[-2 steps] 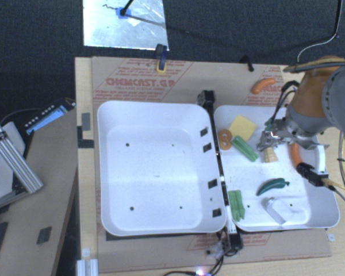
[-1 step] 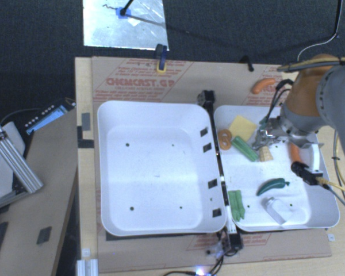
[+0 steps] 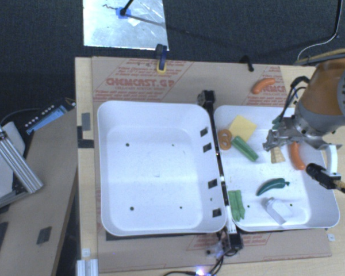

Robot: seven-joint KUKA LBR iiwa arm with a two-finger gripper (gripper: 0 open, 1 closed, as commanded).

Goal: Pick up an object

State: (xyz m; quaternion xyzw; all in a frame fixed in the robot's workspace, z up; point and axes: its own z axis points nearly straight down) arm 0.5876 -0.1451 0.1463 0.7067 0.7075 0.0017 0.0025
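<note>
— What lay left of the gripper [image 3: 274,142]?
— One orange ring [image 3: 224,138], one yellow block [image 3: 242,127], one green stick [image 3: 244,148] slanting down-right.
— Its grip?
— Couldn't tell. One tan piece [image 3: 277,156] sat just below it; one orange sausage [image 3: 297,156] just right, lengthwise near-vertical.

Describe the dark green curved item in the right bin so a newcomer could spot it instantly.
Start at the right bin, the one the arm reaches into. In its lower half, below the hand, lies the dark green pepper. It is curved and glossy with a tapered tip, darker than the straight light green stick further up and the pale green pod by the bin's left wall.
</note>
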